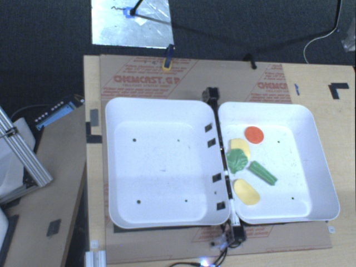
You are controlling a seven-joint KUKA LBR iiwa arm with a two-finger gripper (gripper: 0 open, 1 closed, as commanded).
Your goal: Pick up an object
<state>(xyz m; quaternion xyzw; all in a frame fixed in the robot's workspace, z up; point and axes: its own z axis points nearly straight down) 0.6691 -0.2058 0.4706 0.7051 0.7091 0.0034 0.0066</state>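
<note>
Five small things lie in the right bin (311,149), all on its nine o'clock side, close to the wall it shares with the left bin (161,160). A green leafy piece (237,160) sits in the middle of the group. At its twelve o'clock a pale yellow piece (240,146) touches it. Further toward one o'clock lies a flat red disc (254,134), just apart from the pale piece. At four o'clock from the leafy piece a green stick (262,173) lies slantwise, its upper end near the leaf. At six o'clock a yellow oval (246,192) lies by itself.

Whether the claw is apart or together cannot be told.

From the group toward three o'clock the white floor runs bare to the far wall. The leafy piece and the yellow oval lie nearly against the shared wall, where black clips (212,143) hold the two rims together.

Both bins rest on a cardboard sheet (144,79) with red lettering. At its twelve o'clock edge is a yellow and blue clip (167,60), and beyond that a shiny foil square (130,14) on the dark floor.
</note>
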